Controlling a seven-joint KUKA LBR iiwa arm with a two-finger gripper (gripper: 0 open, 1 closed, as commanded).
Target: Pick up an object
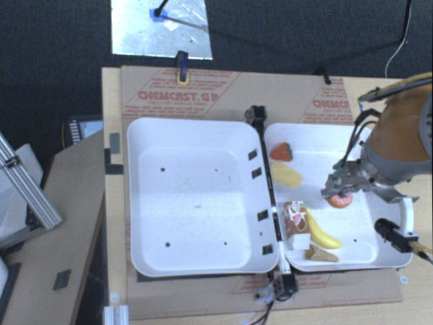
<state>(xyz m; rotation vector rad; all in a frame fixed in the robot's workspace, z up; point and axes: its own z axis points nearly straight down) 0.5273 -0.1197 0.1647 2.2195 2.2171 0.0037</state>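
The gripper (340, 185) hangs over the smooth white right bin (318, 137), directly above a round reddish slice (340, 200); whether it pinches anything, I cannot tell. Nearby lie a curved yellow banana (320, 233), a red strawberry (281, 152) and a small carton (296, 222)
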